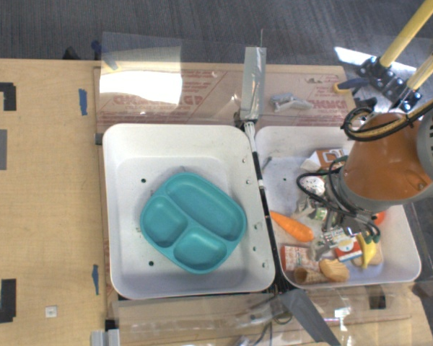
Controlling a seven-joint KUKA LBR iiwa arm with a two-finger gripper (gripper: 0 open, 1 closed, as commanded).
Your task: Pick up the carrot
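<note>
Orange carrot lies just left of the gripper, apparently ungrasped; finger state unclear.

orange carrot, teal tray

The carrot lies in the right bin, just left of the hand. A teal divided plate occupies the left bin.
</note>
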